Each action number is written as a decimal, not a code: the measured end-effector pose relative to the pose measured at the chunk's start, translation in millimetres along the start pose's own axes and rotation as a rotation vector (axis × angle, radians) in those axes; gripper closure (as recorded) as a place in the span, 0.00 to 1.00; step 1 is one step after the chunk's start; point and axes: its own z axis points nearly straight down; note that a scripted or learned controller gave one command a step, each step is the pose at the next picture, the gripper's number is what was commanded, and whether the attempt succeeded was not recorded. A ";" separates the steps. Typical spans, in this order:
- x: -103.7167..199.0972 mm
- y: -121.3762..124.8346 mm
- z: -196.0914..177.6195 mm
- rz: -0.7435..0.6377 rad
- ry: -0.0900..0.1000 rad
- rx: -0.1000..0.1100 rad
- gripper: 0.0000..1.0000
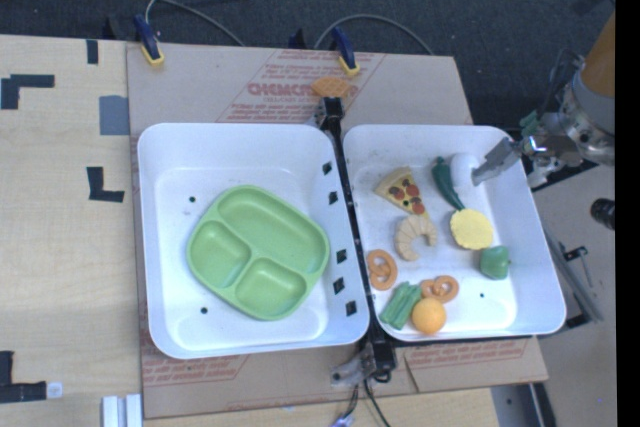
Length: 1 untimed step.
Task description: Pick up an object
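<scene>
Over the right bin's far corner the tool hangs; whether it is parted or closed I cannot tell, and nothing shows in it. Just beside it lie a white piece and dark green pepper. Approach step, I judge; next, lowering squarely over one.

arm's coming in from the right, orange band showing up top, end effector angled down-left, holding nothing
</scene>
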 end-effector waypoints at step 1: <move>56.0 57.0 185.0 -0.002 0.001 -0.005 0.00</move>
